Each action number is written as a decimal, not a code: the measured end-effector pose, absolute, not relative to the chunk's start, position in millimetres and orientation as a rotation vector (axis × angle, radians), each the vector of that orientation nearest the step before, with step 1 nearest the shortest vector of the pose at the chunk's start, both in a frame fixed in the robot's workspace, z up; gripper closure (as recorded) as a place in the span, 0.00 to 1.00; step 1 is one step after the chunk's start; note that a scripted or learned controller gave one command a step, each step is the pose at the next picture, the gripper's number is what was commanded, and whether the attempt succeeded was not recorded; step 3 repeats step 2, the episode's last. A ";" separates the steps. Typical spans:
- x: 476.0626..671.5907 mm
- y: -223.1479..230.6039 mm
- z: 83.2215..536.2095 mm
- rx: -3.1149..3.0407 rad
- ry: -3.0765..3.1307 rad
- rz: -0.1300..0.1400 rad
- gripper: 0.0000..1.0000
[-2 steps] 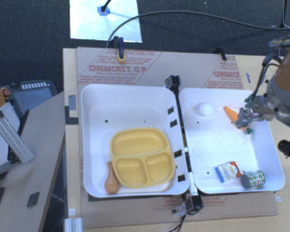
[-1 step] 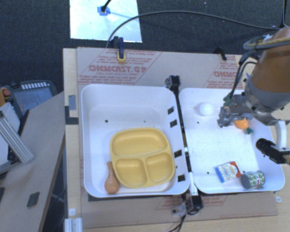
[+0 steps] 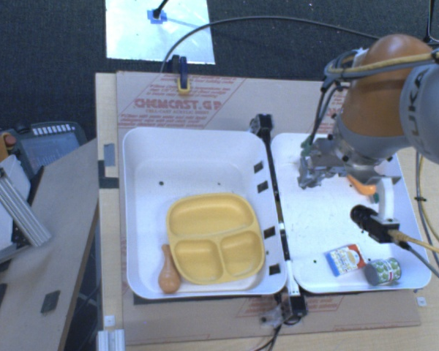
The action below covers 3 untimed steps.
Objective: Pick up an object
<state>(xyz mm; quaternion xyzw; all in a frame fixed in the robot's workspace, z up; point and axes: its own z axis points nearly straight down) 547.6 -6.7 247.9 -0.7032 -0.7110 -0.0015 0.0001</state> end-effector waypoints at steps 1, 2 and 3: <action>553.0 54.3 245.1 -2.211 -2.233 -0.004 1.00; 552.2 106.1 244.7 -2.210 -2.232 -0.004 1.00; 552.2 106.1 244.7 -2.210 -2.232 -0.004 1.00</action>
